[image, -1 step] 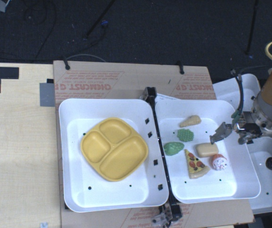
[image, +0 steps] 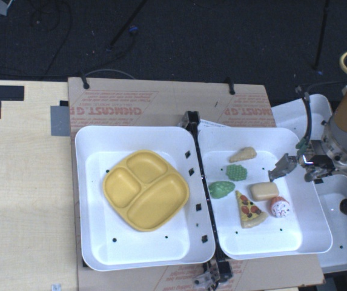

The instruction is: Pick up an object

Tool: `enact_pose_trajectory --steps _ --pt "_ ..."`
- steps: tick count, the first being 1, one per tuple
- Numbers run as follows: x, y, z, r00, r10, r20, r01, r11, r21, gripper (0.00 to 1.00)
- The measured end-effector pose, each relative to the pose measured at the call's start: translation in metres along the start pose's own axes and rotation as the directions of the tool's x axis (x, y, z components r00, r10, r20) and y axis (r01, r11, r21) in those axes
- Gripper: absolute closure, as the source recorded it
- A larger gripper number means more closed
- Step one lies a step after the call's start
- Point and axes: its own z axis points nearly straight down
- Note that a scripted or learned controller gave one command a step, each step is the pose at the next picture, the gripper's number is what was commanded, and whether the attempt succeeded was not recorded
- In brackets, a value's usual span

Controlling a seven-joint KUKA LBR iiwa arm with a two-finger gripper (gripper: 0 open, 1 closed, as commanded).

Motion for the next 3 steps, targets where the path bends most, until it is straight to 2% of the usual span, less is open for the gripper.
enact_pose_trajectory --steps 3 --pt "0.0 -0.022 0.167 1.0 0.001 -0.003 -0.001 1.0 0.006 0.0"
